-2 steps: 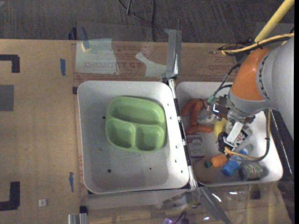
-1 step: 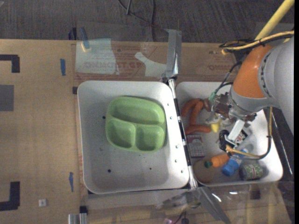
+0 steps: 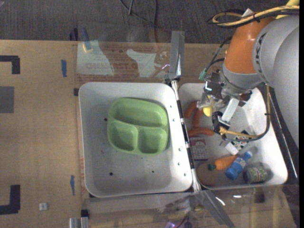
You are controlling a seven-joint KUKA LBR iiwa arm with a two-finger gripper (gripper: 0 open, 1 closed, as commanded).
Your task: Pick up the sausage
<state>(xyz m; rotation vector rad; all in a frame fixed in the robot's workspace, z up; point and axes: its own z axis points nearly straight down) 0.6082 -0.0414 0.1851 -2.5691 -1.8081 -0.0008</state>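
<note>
A reddish-orange sausage [image 3: 190,110] lies tilted at the left wall of the right bin [image 3: 275,146]. A second, similar reddish piece [image 3: 201,132] lies flat just below it. My gripper [image 3: 211,109] hangs low over the upper left of that bin, just right of the tilted sausage. A small yellow object [image 3: 207,111] sits at the gripper's tip. The grey and orange arm [image 3: 247,51] covers the bin's top right part.
The left bin [image 3: 90,141] holds a green divided plate [image 3: 138,126]. In the right bin's lower part lie a small printed box [image 3: 199,149], an orange carrot [image 3: 223,163], a blue bottle [image 3: 238,165] and a can [image 3: 256,174]. A cable [image 3: 240,136] loops below the gripper.
</note>
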